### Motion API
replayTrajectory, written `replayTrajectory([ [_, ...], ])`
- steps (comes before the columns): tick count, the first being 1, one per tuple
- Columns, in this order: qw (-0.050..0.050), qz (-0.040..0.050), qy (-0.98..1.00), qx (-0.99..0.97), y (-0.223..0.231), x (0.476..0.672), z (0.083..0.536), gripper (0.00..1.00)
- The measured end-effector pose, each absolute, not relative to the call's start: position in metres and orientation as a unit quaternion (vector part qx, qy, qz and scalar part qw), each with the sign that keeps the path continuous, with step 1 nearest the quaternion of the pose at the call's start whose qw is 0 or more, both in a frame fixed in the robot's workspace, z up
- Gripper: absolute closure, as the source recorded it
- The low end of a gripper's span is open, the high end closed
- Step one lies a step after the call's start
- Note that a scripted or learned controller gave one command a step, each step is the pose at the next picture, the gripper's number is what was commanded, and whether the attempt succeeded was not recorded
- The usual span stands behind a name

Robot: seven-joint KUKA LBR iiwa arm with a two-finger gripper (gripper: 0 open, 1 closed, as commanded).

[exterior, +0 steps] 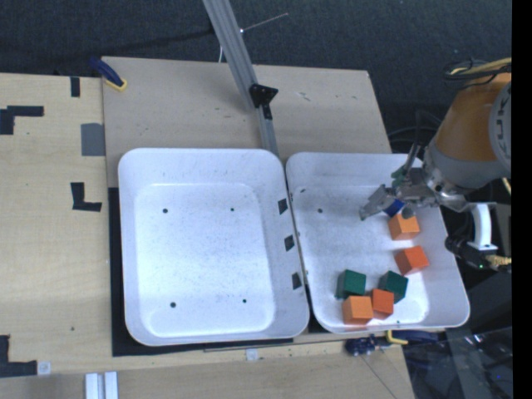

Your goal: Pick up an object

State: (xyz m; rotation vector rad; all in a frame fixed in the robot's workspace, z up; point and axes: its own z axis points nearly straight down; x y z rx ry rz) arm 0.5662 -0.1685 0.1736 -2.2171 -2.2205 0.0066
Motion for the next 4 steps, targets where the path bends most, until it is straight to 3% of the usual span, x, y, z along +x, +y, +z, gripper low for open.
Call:
replayTrajectory([
  [1, 0.003, 0.0029, -0.708, -0.707, -0.175, 0.562, 0.112, 0.00],
  [2, 0.002, 0.0015, -0.708, -0.706, -0.174, 0.562, 0.090, 0.00],
  [3, 0.002, 0.0006, -0.708, -0.706, -0.173, 0.562, 0.101, 1.00],
  [4, -0.002, -0.0012, -0.708, -0.706, -0.175, 0.566, 0.164, 1.00],
])
